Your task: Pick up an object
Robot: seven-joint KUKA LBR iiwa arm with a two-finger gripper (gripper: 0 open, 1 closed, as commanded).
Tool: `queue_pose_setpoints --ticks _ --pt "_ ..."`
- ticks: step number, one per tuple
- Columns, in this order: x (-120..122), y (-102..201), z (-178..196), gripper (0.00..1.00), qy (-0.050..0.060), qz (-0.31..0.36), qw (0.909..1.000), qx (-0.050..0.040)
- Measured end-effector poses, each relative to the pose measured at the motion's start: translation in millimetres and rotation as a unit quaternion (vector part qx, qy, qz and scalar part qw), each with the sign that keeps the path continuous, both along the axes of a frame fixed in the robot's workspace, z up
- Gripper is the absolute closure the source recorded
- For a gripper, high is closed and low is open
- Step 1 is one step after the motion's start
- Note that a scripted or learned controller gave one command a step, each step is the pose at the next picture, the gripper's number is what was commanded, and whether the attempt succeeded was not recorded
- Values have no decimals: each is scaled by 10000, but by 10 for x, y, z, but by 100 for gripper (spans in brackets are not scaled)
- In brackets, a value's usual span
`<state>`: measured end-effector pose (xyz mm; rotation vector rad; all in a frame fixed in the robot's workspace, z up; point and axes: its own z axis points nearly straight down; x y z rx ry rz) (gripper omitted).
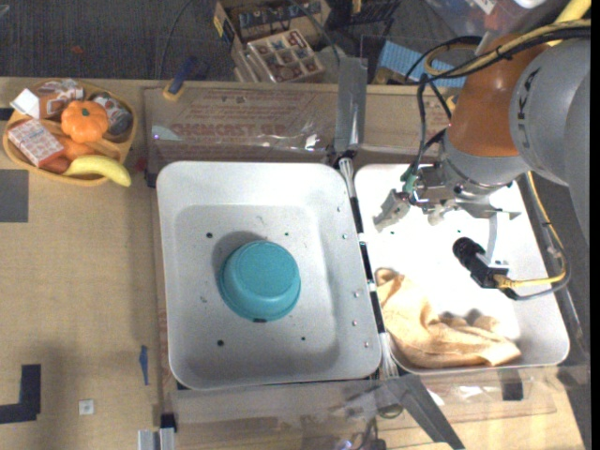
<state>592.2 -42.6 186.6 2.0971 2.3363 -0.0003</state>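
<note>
Overhead, two white bins point(178, 195) on bench point(75, 289)

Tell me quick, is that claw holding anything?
Gripper: open, holding nothing, above the right white bin; the crumpled tan cloth lies below it.

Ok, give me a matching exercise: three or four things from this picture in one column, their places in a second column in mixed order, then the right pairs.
Things:
1. teal bowl
2. tan cloth
3. banana
4. gripper

Places:
A. in the basket at the bench's far left
B. above the right bin's upper part
C. middle of the left bin
D. near edge of the right bin

Pairs: 1-C, 2-D, 3-A, 4-B
</note>
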Motion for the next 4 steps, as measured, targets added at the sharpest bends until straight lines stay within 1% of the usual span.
queue_pose_setpoints --ticks 1,2,3,4 --pt "-654 -669 -499 0 9 130 9999 5" --pt "-1078 -604 -961 0 -61 533 9986 6" --pt "-1068 -609 -856 100 -81 513 9986 17" --pt "-1127 -718 -827 100 -6 -33 10000 2"
